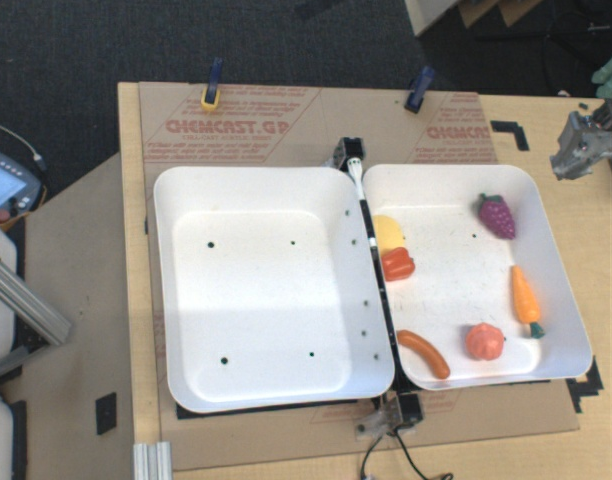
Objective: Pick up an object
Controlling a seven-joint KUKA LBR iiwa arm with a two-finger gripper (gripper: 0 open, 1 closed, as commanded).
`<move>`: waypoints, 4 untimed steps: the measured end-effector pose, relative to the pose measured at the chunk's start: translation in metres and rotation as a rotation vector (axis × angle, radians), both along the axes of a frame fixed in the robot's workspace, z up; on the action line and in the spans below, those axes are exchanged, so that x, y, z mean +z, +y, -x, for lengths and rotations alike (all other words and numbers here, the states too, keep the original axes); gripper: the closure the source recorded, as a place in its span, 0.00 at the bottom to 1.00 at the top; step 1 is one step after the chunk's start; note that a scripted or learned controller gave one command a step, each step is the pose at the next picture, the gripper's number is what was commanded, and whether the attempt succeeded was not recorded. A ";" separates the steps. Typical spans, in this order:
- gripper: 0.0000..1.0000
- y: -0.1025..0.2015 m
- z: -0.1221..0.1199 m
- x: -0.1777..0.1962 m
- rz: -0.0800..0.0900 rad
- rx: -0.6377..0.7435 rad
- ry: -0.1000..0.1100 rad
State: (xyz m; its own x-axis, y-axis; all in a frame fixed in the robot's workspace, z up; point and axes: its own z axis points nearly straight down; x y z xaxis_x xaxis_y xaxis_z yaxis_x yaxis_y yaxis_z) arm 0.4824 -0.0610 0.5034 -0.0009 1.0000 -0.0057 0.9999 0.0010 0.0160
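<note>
camera view looks down on two white bins side by side. going from left to right, the left bin [256, 288] comes first. then comes the right bin [456, 223], and all the toy food sits in it. right by the wall between the bins there is a yellow toy [388, 232], and a red toy pepper [397, 264] touches it just below. lower down near the front lies a toy sausage [424, 353], and it points slanting from upper left to lower right. next to it is a pink round toy [485, 341]. a bit further right is a toy carrot [526, 299], and its long side runs up and down the picture, close to the right wall of the bin. above it, near the back corner, are purple toy grapes [496, 215]. far over at the right edge is the gripper [583, 150], up beside the back right corner of the bin and not over any toy. it is too small and blurry to say more about it. it holds nothing i can see. the grapes look like the nearest toy, down and to the left of it. the carrot is next nearest, and the yellow toy and pepper are well away on the far side.
</note>
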 end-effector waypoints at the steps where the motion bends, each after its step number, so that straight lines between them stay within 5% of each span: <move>1: 1.00 0.000 -0.001 0.011 0.001 0.000 -0.004; 4: 1.00 0.000 -0.003 0.042 0.005 0.001 -0.017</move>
